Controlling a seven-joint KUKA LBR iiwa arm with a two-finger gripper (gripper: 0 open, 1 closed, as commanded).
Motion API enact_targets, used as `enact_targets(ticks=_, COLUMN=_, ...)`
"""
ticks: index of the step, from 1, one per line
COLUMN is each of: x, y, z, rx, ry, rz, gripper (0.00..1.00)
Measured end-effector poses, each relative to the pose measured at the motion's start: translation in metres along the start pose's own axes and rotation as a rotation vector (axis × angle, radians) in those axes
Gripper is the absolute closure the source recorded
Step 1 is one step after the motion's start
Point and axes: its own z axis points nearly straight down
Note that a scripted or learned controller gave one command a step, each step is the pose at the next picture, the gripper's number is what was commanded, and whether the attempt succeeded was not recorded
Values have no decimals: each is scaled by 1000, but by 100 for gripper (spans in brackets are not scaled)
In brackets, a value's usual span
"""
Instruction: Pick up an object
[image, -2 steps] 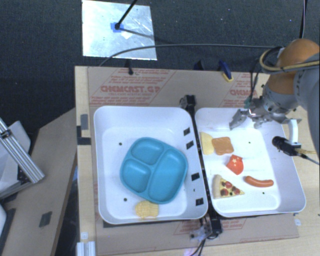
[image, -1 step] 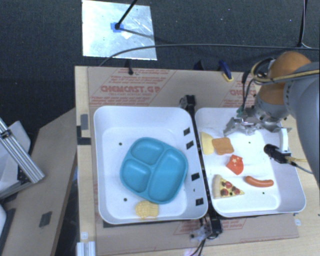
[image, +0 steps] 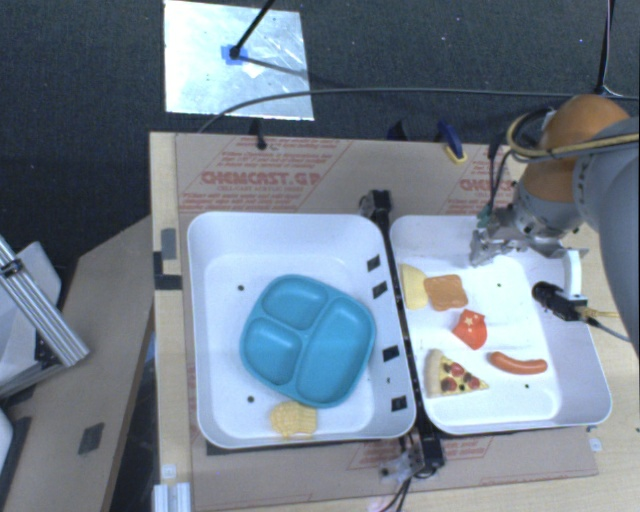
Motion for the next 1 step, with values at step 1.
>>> enact_targets(ticks=1, x=-9, y=7, z=-53, rx=0, ry=0, rz=4, gripper=100)
